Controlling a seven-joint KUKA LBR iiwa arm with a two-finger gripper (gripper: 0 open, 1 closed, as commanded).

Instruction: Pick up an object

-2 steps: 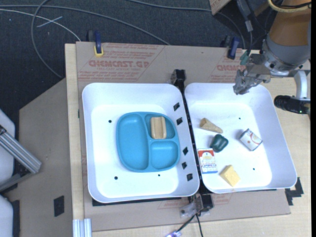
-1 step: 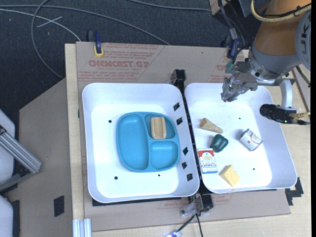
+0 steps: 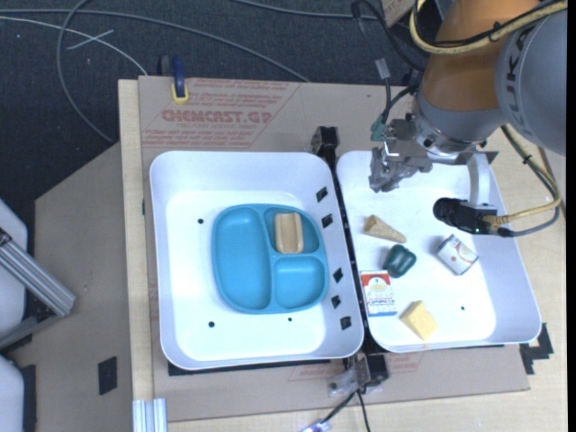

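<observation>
Nearest to the camera, in the right bin [image 3: 504, 327], a yellow block [image 3: 418, 319] lies close to the front rim, and just beside it, toward the divider, lies a small red and white packet [image 3: 379, 294]. A little farther in, a dark green object [image 3: 400, 261] rests near the middle of this bin, and a small white and grey box [image 3: 457, 254] lies to its right, apart from it. Behind the green object a tan wedge [image 3: 384, 230] lies on the white floor. In the left bin [image 3: 180, 241] a blue divided plate [image 3: 268, 257] sits in the centre, and a tan block [image 3: 288, 233] lies in its upper right compartment. At the far part of the right bin the hand [image 3: 389, 176] points downward, above the bin floor and behind the tan wedge, not touching any object that I can see; nothing shows between its fingers, and how far they are open I cannot tell. The grey arm [image 3: 531, 57] with its orange band reaches in from the right and bends down to the hand. Both bins rest on the table [image 3: 225, 106].
</observation>
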